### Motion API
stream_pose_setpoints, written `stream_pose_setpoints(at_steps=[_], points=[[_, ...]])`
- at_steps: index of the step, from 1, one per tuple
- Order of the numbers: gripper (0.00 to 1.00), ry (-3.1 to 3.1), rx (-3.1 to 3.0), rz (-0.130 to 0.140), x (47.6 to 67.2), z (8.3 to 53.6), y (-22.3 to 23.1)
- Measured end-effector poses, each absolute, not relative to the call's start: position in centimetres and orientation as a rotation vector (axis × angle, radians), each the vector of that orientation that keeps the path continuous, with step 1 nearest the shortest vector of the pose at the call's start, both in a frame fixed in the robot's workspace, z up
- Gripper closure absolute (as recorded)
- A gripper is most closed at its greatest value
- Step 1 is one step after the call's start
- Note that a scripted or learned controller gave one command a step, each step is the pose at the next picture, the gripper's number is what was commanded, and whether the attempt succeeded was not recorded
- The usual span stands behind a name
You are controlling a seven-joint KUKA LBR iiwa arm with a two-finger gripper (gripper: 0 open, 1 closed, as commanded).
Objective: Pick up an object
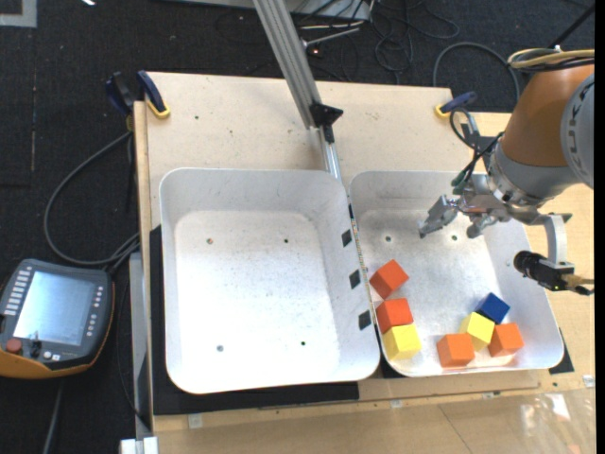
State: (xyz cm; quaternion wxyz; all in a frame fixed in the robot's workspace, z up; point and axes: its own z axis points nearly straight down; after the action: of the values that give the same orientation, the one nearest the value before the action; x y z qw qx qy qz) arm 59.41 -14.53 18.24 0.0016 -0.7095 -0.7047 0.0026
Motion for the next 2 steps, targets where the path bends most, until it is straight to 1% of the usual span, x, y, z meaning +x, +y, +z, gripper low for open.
stream_pose_setpoints(at_steps=[1, 2], points=[[1.0, -2.226, -2.22, 0.0, 59.8, 19.4, -14.1], [1.0, -2.224, -2.228, -0.002, 60.4, 22.5, -16.7]])
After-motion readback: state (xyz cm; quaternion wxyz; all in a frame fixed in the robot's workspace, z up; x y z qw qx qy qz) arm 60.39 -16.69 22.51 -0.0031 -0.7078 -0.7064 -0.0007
